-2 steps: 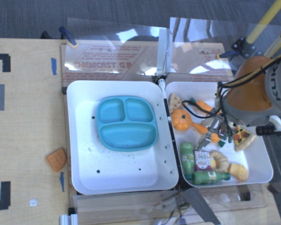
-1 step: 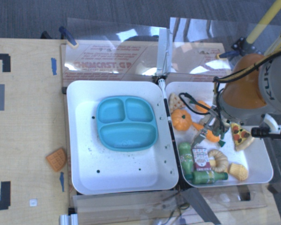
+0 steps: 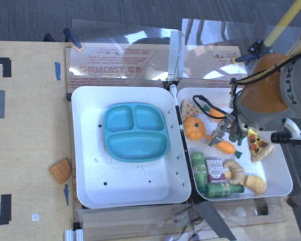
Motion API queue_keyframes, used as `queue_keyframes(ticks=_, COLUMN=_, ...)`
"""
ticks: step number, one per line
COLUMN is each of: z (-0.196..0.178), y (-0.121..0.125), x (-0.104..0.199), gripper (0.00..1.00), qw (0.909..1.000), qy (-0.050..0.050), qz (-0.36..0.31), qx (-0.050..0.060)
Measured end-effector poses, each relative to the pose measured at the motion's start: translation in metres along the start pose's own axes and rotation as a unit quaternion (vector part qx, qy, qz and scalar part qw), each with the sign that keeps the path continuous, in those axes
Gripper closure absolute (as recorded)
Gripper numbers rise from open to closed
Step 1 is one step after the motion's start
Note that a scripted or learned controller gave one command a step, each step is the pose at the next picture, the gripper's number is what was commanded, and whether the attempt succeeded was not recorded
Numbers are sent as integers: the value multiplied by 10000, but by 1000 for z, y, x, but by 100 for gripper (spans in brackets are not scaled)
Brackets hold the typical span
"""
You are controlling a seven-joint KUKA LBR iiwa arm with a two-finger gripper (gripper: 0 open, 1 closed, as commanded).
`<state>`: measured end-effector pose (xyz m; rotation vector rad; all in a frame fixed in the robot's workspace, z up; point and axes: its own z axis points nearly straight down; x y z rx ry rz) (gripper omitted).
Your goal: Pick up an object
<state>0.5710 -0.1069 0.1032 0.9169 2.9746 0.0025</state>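
- Small orange plastic carrot-shaped toy [image 3: 224, 146] lay in the right white bin [image 3: 278, 182], right under the two-finger gripper [image 3: 223, 133]; likely target, though task names no specific object.
- Gripper hung just above and touching-close to the carrot toy; open or closed could not be told, tips blurred against clutter.
- Carrot toy judged light, stiff, smooth hollow plastic, a bit slippery; tapered, so best pinched across its thicker middle, not the narrow end.
- Orange plastic pumpkin [image 3: 194, 128] sat just left of it, near the bin divider; round, could roll out of a pinch.
- Pizza-slice toy [image 3: 258, 146] lay to the right, flat, hard to get under.
- Green bottle [image 3: 221, 189], croissant-shaped toy [image 3: 235, 170] and small printed carton [image 3: 214, 168] crowded the bin's lower part.
- Blue sectioned plastic plate [image 3: 136, 132] sat in the left white bin [image 3: 90, 185], well apart.
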Motion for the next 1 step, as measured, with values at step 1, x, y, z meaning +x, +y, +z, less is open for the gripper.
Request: queue_keyframes(ticks=1, z=-126, y=65, x=-5, gripper=100, qw=9999, qy=65, qz=-120, qx=-2)
